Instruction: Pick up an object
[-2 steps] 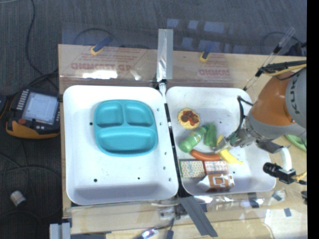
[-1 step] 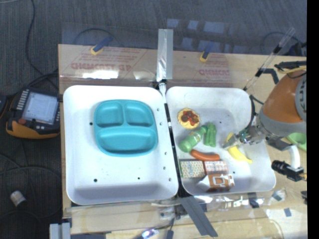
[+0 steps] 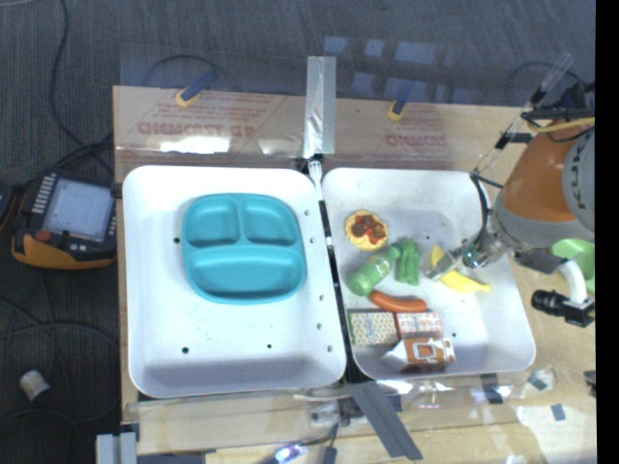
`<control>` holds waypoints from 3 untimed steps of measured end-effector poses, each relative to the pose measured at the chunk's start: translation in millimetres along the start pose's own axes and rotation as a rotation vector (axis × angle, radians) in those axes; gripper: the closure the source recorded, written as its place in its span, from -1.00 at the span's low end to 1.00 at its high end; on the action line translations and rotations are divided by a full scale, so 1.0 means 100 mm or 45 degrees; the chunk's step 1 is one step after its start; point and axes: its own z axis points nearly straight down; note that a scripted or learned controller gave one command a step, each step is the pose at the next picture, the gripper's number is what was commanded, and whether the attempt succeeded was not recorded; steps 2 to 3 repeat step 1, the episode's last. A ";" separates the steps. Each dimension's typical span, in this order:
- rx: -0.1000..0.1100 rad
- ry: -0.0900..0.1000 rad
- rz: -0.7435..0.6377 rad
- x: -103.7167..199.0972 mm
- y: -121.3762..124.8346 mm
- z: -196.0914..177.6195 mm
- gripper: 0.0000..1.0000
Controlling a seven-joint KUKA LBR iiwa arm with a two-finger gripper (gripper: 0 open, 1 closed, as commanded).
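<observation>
The arm (image 3: 546,187) comes in from three o'clock, grey with an orange band, and bends down into the right bin (image 3: 503,351). Its claw (image 3: 462,259) sits low at the three o'clock side of that bin, right over a yellow banana-like piece (image 3: 467,282) and a small yellow bit (image 3: 436,256). Whether the claw is released or clenched I cannot tell, since the tips blur into the yellow pieces beneath them, and nothing can be seen clearly caught between them.

The things to pick lie together in the right bin. A small pizza (image 3: 367,228) with red topping sits toward eleven o'clock of the bin. Just below it, near the centre, a light green bottle-like piece (image 3: 371,272) lies tilted, touching a darker green vegetable (image 3: 407,262) at its three o'clock. Below those a red-orange sausage (image 3: 397,302) lies nearly flat. At six o'clock of the bin two small boxes lie side by side, a patterned box (image 3: 372,328) and a red and white box (image 3: 419,324), with a brown carton (image 3: 428,353) just below them.

The left bin (image 3: 155,346) holds a turquoise divided plate (image 3: 242,247), well apart from the claw.

Both bins rest on a wooden table (image 3: 435,133). On the floor at nine o'clock lies a handheld controller (image 3: 66,220) with a screen
</observation>
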 end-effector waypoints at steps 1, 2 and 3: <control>0.009 0.016 -0.148 -0.04 -0.02 -1.56 1.00; 0.009 0.016 -0.148 -0.04 -0.02 -1.56 1.00; 0.009 0.016 -0.148 -0.04 -0.02 -1.56 1.00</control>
